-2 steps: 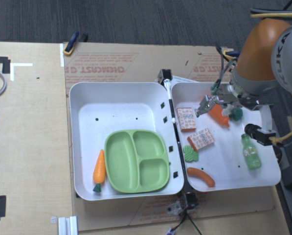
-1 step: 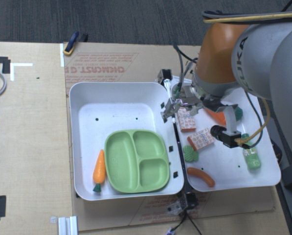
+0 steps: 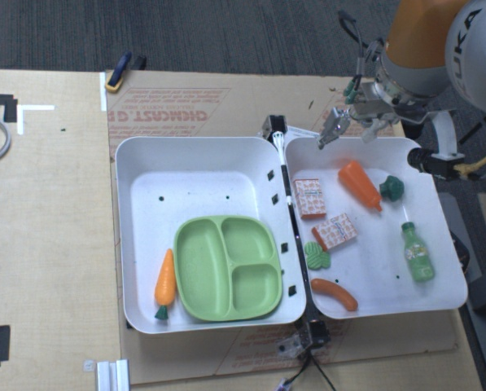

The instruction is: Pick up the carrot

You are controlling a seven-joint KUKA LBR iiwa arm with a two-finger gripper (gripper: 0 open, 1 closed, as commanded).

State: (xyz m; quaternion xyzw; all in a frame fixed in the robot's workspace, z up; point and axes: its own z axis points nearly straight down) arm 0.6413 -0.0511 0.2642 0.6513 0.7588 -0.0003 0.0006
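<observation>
While the gripper [image 3: 350, 129] hangs over the right bin's [image 3: 438, 287] far edge, jaws apart and empty, the carrot [image 3: 361, 185] lies just below it.

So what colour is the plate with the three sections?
The plate is light green, seen clearly in the camera view, sitting in the left bin.
</observation>
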